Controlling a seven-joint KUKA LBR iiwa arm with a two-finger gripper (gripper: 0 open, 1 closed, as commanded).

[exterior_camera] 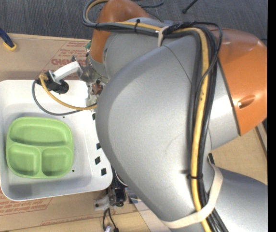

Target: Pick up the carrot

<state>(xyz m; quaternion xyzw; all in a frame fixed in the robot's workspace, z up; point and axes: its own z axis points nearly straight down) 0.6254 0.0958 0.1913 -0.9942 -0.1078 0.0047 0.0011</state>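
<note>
The grey arm [176, 129] is filling most of the camera view, reaching in from the right and covering nearly everything on that side, with its orange band [246, 81] showing at the upper right. A bundle of black and yellow cables [203, 105] is running down along its body. At its far end, near the top middle of the view, the gripper [90, 88] is sitting over the upper right corner of the left white bin [12, 100]; whether it is released or clenched cannot be told, since the wrist is blocking that part. A white fitting with a black plug [61, 81] and a looping yellow cable [56, 103] is hanging just beside the gripper, above the bin floor.

In the left bin, a green tray [40, 147] with 3 compartments is lying flat near the lower left. The carrot cannot be made out. The brown cardboard-covered tabletop [36, 52] is showing around the bin, with a small blue and yellow clamp [5, 38] lying at its upper left corner.
</note>
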